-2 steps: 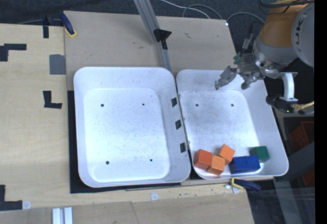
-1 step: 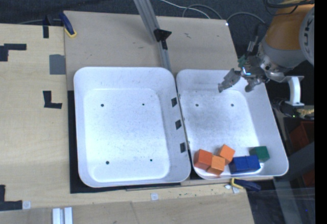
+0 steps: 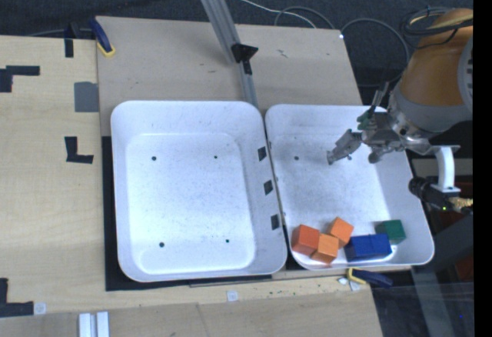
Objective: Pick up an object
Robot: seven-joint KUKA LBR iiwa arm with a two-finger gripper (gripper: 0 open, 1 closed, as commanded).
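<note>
- The claw (image 3: 357, 149) hangs over the far part of the right bin (image 3: 307, 128), its two fingers spread apart with nothing between them.
- The things it could take lie well apart from it, bunched along the near rim of that bin: three orange blocks (image 3: 321, 239), a blue block (image 3: 368, 248) and a green block (image 3: 393, 230).
- Risk, as I judge it: the blocks are packed tightly. The orange ones touch one another, and the blue one sits just beside them, so a descending finger could land on top of a block instead of beside it.
- The cluster lies where the bin floor curves up into the wall; a finger could strike the rim, or a block could be nudged up the slope and slide away from the closing fingers.
- The blocks look like small, hard, flat-faced cubes; the blue one is longer. Smooth faces may slip under an off-centre squeeze.
- The bins are shallow white trays with rounded corners and faintly speckled floors; the left bin (image 3: 138, 128) sits just beside the right one.
- The surface (image 3: 169, 58) beneath is pale, wood-like board, with a slanted metal bar (image 3: 219, 5) at the far side.
</note>
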